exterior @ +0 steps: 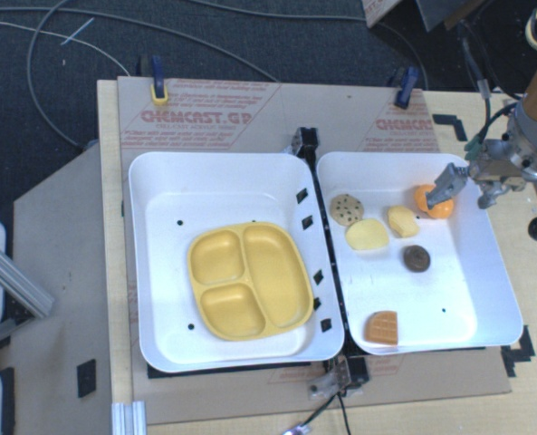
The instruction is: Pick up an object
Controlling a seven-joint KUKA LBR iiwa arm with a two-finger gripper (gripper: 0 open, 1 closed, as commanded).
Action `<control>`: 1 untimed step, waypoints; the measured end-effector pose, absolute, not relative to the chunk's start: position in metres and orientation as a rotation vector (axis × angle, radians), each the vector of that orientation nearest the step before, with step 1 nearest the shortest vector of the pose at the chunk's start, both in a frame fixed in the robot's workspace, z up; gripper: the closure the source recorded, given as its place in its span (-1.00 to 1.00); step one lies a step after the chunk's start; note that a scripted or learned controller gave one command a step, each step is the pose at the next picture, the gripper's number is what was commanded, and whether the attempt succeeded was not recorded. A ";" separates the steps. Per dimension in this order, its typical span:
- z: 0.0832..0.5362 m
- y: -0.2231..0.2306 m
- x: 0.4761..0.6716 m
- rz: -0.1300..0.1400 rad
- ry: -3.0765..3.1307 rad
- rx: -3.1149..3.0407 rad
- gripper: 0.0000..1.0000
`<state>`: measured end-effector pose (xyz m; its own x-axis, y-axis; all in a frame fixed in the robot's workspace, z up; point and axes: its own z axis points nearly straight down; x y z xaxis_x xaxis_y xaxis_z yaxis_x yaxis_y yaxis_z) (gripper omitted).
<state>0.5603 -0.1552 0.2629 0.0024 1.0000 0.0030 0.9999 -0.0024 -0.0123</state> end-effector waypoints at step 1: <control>0.269 -0.155 0.562 0.000 -2.221 -2.220 -1.00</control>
<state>0.5624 -0.1550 0.2687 -0.0004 1.0000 0.0007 1.0000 0.0004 -0.0011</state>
